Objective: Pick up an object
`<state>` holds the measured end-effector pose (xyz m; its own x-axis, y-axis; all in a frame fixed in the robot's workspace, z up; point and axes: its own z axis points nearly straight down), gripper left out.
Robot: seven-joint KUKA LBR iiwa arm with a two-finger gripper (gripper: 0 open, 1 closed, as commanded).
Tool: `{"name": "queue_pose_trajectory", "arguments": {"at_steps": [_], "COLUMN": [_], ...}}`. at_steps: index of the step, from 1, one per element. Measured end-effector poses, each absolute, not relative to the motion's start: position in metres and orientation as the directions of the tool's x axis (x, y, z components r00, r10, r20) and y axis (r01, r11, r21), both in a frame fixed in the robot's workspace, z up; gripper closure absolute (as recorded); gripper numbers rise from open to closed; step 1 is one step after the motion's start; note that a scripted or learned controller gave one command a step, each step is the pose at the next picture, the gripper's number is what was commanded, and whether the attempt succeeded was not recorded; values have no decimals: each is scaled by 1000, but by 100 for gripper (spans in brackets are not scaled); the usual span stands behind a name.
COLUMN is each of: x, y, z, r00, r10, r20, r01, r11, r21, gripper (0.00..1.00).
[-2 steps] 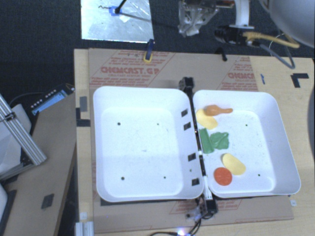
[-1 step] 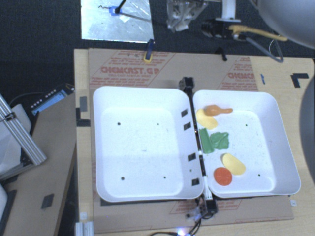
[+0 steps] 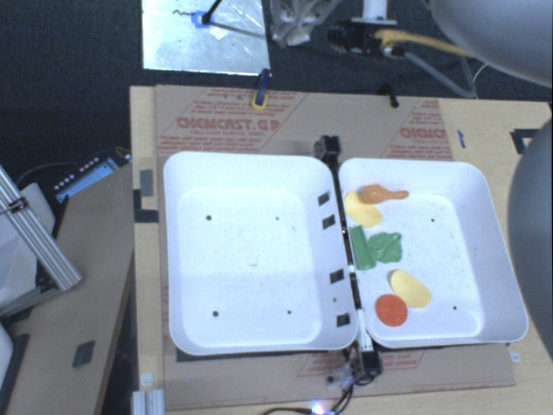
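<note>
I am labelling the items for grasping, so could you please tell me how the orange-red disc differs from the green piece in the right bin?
The orange-red disc is round and compact; the green piece is irregular and larger. The disc lies near the right bin's front edge, the green piece mid-bin against the left wall. Both lie flat.

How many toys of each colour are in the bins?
Yellow: 2, one near the top of the right bin, one lower down
Orange: 1
Green: 1
Red: 1
Total: 5, all in the right bin
</note>
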<state>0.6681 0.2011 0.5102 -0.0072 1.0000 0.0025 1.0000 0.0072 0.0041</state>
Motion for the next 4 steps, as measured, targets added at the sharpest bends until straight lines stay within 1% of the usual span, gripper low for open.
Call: {"name": "queue_pose_trajectory", "arguments": {"at_steps": [1,2,3,4], "x": [668,668,663,642], "y": [227,234,233,234], "z": [510,523,536,535], "r00": [-7,-5,-6,-6], "r10": [1000,1000,1000,1000], "r20": [2,1,1,1], "r01": [1000,1000,1000,1000], "r11": [7,5,6,6], "r21": [2,3,3,1], "gripper": [100,100,100,100]}}
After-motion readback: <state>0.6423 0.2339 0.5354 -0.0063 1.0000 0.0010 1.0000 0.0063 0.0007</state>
